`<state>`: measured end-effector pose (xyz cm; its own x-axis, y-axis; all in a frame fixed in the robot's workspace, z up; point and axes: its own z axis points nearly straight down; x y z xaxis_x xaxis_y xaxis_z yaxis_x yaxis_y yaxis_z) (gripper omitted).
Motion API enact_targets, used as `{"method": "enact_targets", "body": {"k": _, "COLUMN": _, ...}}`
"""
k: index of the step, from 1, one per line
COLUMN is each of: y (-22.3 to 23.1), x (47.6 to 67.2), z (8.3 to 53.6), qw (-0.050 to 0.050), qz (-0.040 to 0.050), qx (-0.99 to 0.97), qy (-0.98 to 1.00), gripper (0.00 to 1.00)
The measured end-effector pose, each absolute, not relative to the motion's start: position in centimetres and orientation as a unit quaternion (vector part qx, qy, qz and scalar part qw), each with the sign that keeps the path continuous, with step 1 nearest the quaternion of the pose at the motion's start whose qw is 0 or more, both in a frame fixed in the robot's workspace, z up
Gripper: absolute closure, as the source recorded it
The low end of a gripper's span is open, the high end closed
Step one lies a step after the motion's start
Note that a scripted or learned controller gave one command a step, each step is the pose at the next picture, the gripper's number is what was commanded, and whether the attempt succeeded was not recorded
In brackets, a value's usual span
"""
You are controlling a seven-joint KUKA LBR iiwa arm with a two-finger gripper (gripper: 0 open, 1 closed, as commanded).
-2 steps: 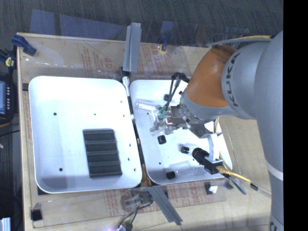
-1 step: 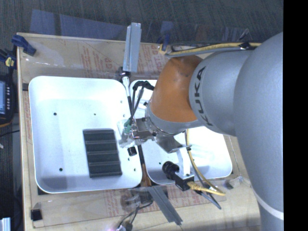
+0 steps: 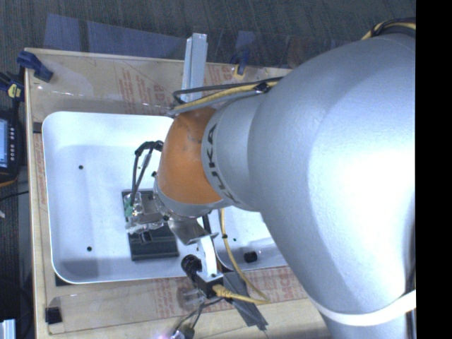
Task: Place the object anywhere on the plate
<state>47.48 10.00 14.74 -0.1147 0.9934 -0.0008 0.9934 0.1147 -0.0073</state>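
My gripper [image 3: 146, 224] hangs low over the floor of the left white bin [image 3: 78, 189], near the bin's front right corner. Its dark body and a small circuit board with black cables face the camera and hide whatever lies beneath it. The orange band [image 3: 185, 168] and the thick grey arm [image 3: 318, 175] reach in from the right and cover most of the right bin [image 3: 247, 249].
The bare white floor of the left bin stretches to the left and back of the gripper. Yellow and black cables [image 3: 233, 288] trail over the bench's front edge. A metal post [image 3: 195, 62] stands behind the bins, and a blue clamp [image 3: 32, 66] grips the far left corner.
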Motion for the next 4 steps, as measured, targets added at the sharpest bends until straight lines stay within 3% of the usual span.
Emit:
{"method": "enact_targets", "body": {"k": 1, "y": 18.7, "x": 48.0, "z": 13.8, "qw": 0.001, "qz": 0.0016, "qx": -0.564, "qy": -0.826, "gripper": 1.0}}
{"method": "enact_targets", "body": {"k": 2, "y": 16.0, "x": 47.8, "z": 24.7, "qw": 0.001, "qz": 0.0007, "qx": -0.777, "qy": -0.63, "gripper": 1.0}}
{"method": "enact_targets", "body": {"k": 3, "y": 9.6, "x": 53.4, "z": 28.9, "qw": 0.001, "qz": 0.0022, "qx": -0.823, "qy": -0.568, "gripper": 1.0}}
{"method": "enact_targets", "body": {"k": 4, "y": 22.0, "x": 49.2, "z": 23.6, "qw": 0.002, "qz": 0.004, "qx": -0.859, "qy": -0.512, "gripper": 1.0}}
